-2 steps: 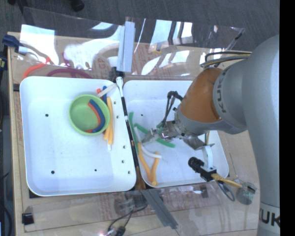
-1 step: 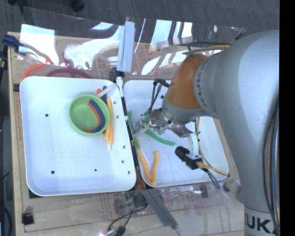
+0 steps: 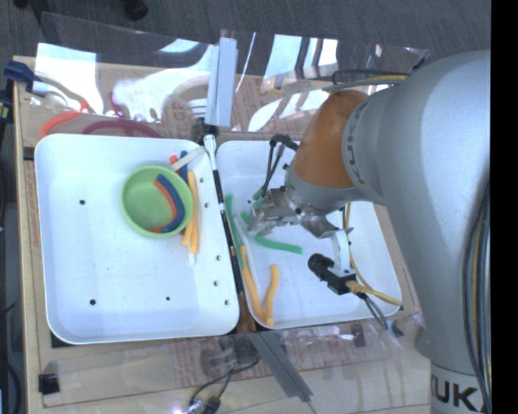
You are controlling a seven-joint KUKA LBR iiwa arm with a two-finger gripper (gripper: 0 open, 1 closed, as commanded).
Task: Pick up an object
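My gripper (image 3: 257,220) is down in the right bin (image 3: 375,240), near its left side, among green pieces. A green strip (image 3: 279,246) lies just below and right of it, and another green strip (image 3: 229,210) lies to its left by the bin wall. Two orange sticks (image 3: 252,290) (image 3: 271,294) lie nearer the bin's front. The arm's grey and orange wrist (image 3: 328,153) covers much of the right bin. The left bin (image 3: 95,266) holds a green bowl (image 3: 151,201) with red and blue curved pieces inside and orange sticks (image 3: 191,222) along its right side.
A black clip-like part with cables (image 3: 330,276) hangs off the arm over the right bin's front. A divider ridge (image 3: 224,231) separates the two bins. Clear plastic panels and a red ring (image 3: 112,128) sit behind the left bin.
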